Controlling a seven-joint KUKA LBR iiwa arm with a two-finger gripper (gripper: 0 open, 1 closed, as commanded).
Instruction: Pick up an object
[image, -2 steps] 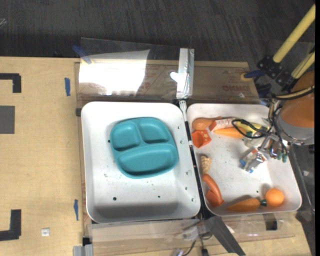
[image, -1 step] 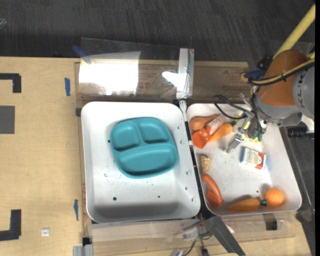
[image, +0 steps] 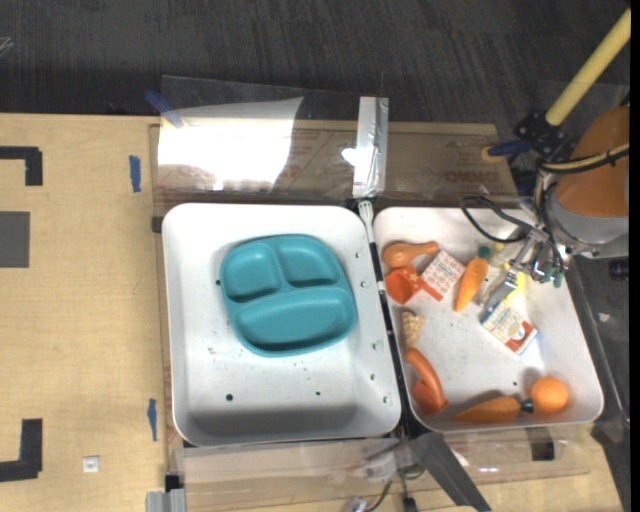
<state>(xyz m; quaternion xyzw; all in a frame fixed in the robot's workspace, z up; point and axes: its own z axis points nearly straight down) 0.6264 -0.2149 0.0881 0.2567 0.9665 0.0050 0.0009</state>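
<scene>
Objects for picking sit in the right bin (image: 585, 345), all loose: a small carrot (image: 469, 283) standing near the far middle, a printed packet (image: 508, 325) just beside it toward the right wall, a red-and-white carton (image: 440, 275) on its other side, an orange ball (image: 549, 394) in the near right corner with a long carrot (image: 490, 409) lying along the near wall, and a red sausage shape (image: 425, 378) by the left wall. My gripper (image: 520, 270) is down over the far right corner of that bin, tangled in cables from this angle, close above the small carrot and the packet. How wide it stands, or whether it has anything, I cannot tell from here; nothing looks lifted. So I'd call the task barely started: the closing and the lift are left to do. Left bin (image: 190, 380) carries a teal divided plate (image: 288, 293) in its middle. Both bins rest on a brown board bench (image: 80, 300) with black tape marks, and a clear sheet (image: 230, 140) lies behind the left bin.
</scene>
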